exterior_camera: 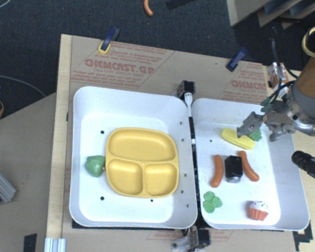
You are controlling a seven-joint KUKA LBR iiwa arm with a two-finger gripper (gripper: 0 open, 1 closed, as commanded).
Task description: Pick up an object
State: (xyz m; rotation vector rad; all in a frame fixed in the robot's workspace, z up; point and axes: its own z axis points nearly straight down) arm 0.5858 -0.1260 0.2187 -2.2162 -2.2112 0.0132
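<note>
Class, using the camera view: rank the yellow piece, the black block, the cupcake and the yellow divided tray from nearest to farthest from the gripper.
1. Yellow piece, right bin, directly under the gripper.
2. Black block, middle of the right bin, between two sausages.
3. Cupcake, right bin's near corner.
4. Yellow divided tray, left bin.

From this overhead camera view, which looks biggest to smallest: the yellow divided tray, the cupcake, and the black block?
1. Yellow divided tray, by far the largest.
2 and 3. Black block and cupcake look alike; no ranking.
</note>
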